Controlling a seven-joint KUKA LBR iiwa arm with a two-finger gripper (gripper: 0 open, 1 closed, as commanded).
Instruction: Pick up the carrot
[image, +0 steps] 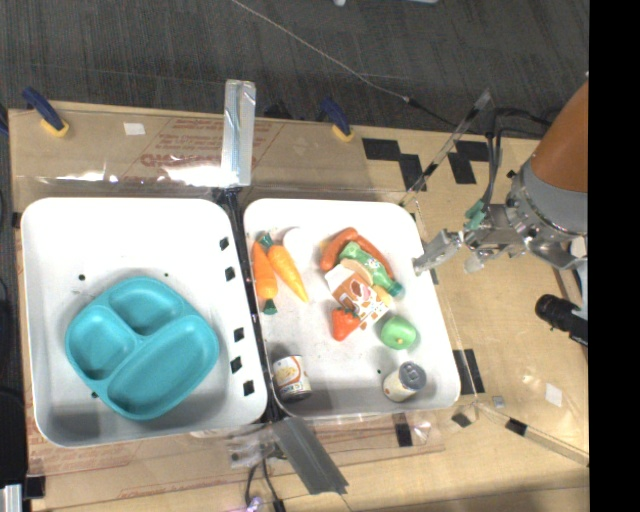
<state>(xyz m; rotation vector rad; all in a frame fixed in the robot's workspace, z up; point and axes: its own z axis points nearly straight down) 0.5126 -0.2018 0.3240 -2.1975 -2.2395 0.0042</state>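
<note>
Orange, tapered plastic carrot (287, 268) lies in the right white bin (425, 250) near its left wall, beside a second orange piece (264, 274). The end effector (430, 253) hovers over the bin's right rim; its opening I cannot tell.

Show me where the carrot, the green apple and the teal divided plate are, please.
carrot (286, 268): camera view, middle of its orange body.
green apple (398, 332): camera view, centre of its top.
teal divided plate (105, 342): camera view, floor of its left compartment.
</note>
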